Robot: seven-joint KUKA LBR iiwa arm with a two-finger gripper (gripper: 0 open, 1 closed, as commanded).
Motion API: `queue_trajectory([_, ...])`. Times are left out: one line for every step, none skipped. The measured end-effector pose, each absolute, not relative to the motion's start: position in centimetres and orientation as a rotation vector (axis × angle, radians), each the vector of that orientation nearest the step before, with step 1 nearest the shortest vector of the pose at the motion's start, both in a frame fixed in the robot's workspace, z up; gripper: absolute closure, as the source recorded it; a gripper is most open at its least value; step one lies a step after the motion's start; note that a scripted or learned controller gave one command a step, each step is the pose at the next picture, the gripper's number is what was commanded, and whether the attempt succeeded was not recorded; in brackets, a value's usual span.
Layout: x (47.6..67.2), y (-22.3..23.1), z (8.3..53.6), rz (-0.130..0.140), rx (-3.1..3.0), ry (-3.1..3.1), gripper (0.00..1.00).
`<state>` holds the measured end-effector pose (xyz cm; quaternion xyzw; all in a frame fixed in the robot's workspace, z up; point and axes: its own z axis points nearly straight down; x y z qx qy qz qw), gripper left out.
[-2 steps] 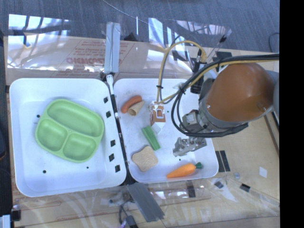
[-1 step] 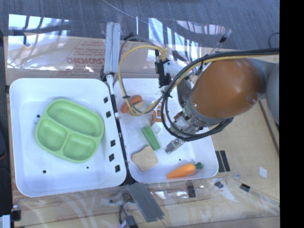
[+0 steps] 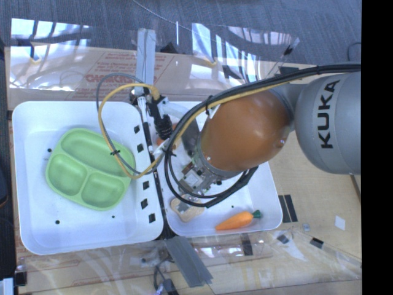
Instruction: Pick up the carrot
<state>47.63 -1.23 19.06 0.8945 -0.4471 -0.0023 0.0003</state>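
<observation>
An orange carrot [image 3: 235, 221] with a small green top lies on its side near the front edge of the right bin [image 3: 270, 195]. The arm's orange band and grey body hang over the middle of that bin, up and to the left of the carrot. The gripper itself sits beneath the wrist around [image 3: 187, 189], hidden behind cables and the arm. Nothing orange shows under the wrist, and the carrot lies free on the bin floor.
A green three-part plate [image 3: 89, 168] rests in the left bin [image 3: 31, 214]. A pale tan object [image 3: 184, 209] lies at the right bin's front left corner, beside the divider. Yellow and black cables loop over the wall between the bins.
</observation>
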Motion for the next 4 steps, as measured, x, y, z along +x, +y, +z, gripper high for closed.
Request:
queue_trajectory([49.6, 6.1, 21.8, -0.004, 2.911, -1.186, 1.0])
queue_trajectory([55.5, 10.5, 24.7, -0.002, 2.984, -0.989, 1.0])
queue_trajectory([62.3, 11.0, 25.6, -0.004, 3.032, -0.828, 1.0])
queue_trajectory([65.5, 15.2, 24.7, -0.007, 3.051, -0.758, 1.0])
